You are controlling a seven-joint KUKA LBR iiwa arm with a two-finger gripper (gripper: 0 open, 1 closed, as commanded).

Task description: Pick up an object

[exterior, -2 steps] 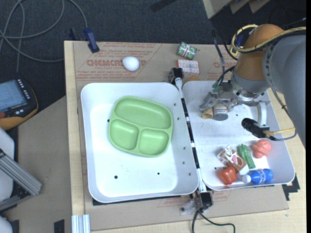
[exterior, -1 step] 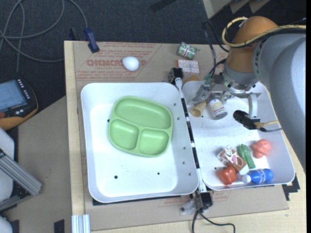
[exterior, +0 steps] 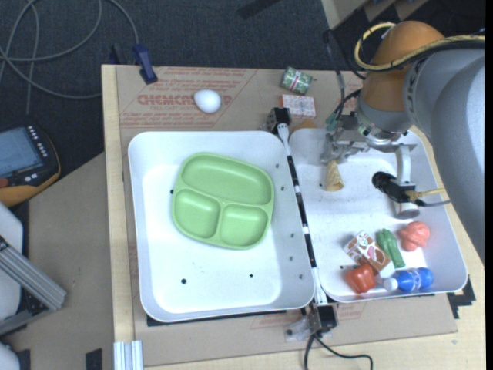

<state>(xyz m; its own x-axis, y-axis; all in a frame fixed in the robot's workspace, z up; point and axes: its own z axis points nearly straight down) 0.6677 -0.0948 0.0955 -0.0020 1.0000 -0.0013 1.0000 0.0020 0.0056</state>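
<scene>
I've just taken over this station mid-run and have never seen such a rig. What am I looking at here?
This is one picture from a fixed camera above the bench, looking down at a slant. The grey arm with the orange band, reaching in from the right, is the robot. Its gripper, the grasping part, is at the far end of the right bin.

Just below the gripper in the picture lies a tan cone-shaped piece. I cannot tell whether the gripper holds anything.

At the near end of that bin is a cluster of small things, among them a pink item, a green one, a red one and a blue and white one.

The left bin holds a green divided plate. Behind the bins lie a white egg and a small green can.
</scene>
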